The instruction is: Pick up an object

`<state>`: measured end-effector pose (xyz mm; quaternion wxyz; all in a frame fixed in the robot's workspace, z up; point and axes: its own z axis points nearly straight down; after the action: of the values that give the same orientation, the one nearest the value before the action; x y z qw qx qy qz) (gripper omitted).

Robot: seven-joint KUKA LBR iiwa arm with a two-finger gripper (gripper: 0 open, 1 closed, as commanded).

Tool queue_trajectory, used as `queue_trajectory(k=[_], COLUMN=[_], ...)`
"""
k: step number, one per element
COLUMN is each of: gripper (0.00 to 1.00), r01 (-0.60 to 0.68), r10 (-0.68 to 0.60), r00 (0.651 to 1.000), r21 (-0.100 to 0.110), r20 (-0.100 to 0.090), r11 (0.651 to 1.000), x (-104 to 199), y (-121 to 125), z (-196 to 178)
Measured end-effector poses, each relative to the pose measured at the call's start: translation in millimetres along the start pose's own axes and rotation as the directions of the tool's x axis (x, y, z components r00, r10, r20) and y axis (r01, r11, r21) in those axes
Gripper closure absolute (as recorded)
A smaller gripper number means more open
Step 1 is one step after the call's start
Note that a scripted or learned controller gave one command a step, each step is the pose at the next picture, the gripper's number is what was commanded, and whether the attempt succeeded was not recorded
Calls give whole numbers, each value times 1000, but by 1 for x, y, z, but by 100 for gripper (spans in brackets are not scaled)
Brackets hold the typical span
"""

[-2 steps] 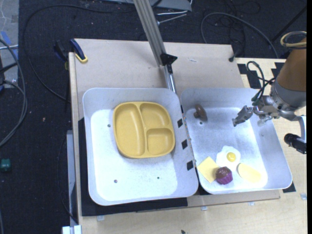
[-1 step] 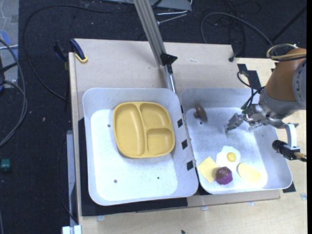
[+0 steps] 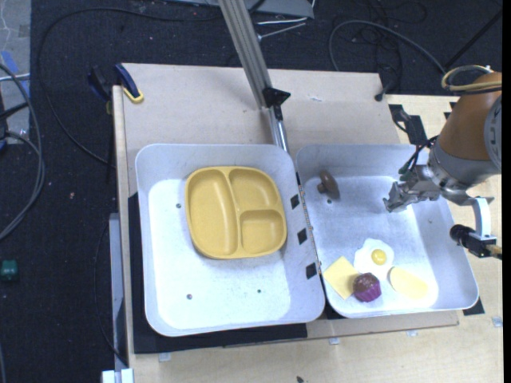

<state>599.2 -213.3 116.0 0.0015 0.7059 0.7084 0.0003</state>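
Dark floor with loose black cables surrounds a pale wooden surface (image 3: 200, 102) that carries two shallow white bins side by side. Inside the left bin (image 3: 160, 294) lies a yellow plate (image 3: 236, 211) with three compartments, sitting toward the bin's upper middle. Across in the right bin (image 3: 351, 166), a small brown object (image 3: 327, 183) rests near the upper left corner. Along the lower edge sit a yellow cheese slice (image 3: 341, 277), a purple object (image 3: 366, 286) touching it, a fried egg (image 3: 375, 255) just above, and a pale yellow piece (image 3: 409, 282) to the right. Over the bin's upper right, the tool (image 3: 397, 200) points down-left, well apart from the food; whether it is open or closed cannot be told
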Motion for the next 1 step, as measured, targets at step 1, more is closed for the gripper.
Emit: queue_trajectory(k=[1], gripper=[100], r01=[-4], r10=[4], r00=[1000], r21=[-1], r20=[0], r11=[1000], x=[1], y=[-7], z=[-47])
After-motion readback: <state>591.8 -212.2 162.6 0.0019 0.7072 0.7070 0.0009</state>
